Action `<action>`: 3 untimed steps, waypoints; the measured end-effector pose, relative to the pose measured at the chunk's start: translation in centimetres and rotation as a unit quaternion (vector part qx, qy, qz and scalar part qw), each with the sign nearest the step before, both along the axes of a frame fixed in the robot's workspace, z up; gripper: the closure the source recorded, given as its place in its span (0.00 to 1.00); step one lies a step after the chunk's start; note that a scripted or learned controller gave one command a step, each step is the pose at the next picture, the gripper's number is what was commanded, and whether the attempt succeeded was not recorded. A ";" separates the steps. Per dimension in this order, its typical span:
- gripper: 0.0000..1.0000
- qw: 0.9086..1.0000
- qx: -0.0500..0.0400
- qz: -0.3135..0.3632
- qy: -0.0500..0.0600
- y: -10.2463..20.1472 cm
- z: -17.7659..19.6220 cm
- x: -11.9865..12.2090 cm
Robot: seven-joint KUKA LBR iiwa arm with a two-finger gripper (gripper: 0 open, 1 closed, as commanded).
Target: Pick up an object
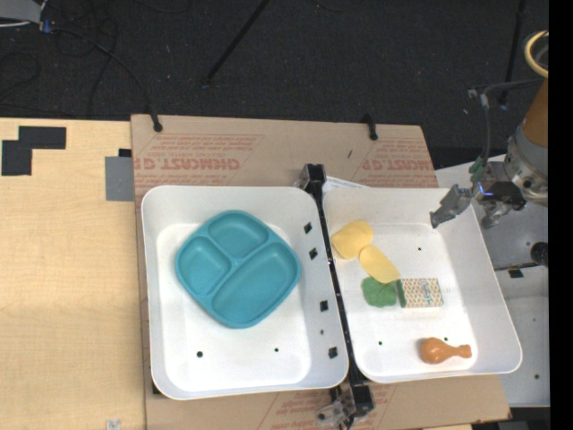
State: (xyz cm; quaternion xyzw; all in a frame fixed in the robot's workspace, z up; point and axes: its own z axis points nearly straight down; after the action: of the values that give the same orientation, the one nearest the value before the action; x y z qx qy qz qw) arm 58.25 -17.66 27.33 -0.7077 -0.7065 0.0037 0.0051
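A grey robot arm with an orange band reaches in from the right, and its gripper (466,206) hangs above the far right edge of the right bin (501,330). I cannot tell how the pincer stands. It carries nothing visible, so the task looks to be at its start: the approach, with no object chosen by contact yet.

The candidates lie in the right bin. Near its left wall sit two pale yellow pieces (365,249), touching each other. Just beside them, toward the middle, a green lump (380,293) touches a small patterned block (421,293). An orange gourd-shaped toy (440,351) lies alone near the near right corner, well apart from the cluster. That lone toy seems the easiest pick, since nothing crowds it; the next move calls for travel over one object, then a descent.

The left bin (161,348) holds a teal divided plate (237,268), tilted slightly against the bin floor.

Both bins rest on brown printed cardboard (269,155), over a light wooden bench (63,285). Beyond is dark carpet (313,43) with loose cables.
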 end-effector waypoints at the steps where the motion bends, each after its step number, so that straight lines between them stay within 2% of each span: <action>1: 0.00 1.000 -0.001 0.001 -0.006 0.0 0.6 0.2; 3: 0.00 1.000 0.000 0.001 -0.002 0.9 -10.2 -1.3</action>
State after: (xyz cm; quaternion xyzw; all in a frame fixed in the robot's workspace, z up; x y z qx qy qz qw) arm 56.98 -16.81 17.11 -0.7072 -0.7070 0.0024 0.0041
